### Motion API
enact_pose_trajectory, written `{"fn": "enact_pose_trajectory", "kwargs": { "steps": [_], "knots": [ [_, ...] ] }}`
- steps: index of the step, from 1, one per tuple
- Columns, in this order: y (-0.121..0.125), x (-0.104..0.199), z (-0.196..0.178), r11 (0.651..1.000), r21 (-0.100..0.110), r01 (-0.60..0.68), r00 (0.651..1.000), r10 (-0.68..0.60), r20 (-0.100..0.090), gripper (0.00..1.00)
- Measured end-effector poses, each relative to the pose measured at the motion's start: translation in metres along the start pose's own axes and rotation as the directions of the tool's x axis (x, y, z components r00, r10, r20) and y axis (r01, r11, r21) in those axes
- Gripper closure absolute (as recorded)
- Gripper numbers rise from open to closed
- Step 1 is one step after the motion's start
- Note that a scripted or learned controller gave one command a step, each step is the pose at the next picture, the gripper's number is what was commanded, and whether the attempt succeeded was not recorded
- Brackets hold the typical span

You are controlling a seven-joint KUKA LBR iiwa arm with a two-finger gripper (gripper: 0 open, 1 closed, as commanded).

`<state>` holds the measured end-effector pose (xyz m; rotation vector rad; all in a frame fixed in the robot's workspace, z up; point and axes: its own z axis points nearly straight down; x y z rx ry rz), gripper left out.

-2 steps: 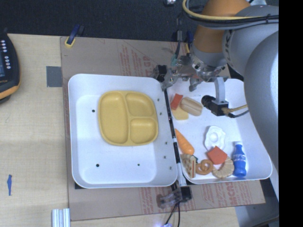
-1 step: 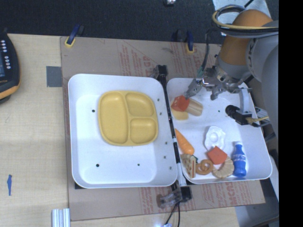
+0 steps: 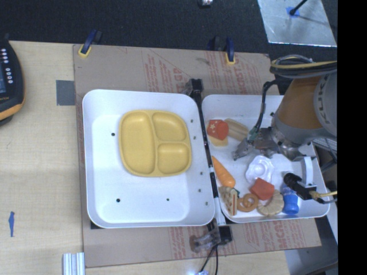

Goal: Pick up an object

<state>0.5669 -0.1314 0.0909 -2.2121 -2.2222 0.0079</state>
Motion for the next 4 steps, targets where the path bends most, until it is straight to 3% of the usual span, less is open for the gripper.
{"fn": "enact_pose_trajectory", "kwargs": {
  "steps": [1, 2, 3, 4],
  "knots": [
    [0.089, 0.030, -0.003, 1.000, -0.008, 0.001, 1.000, -0.001, 0.002, 0.00],
    [0.040, -0.071, -0.002, 1.000, -0.004, 0.003, 1.000, -0.003, 0.000, 0.00],
    [-0.058, -0.079, 0.000, 1.000, -0.002, 0.000, 1.000, 0.000, -0.001, 0.00],
    [0.059, 0.014, -0.020, 1.000, -0.011, 0.001, 1.000, -0.001, 0.002, 0.00]
  ]
}}
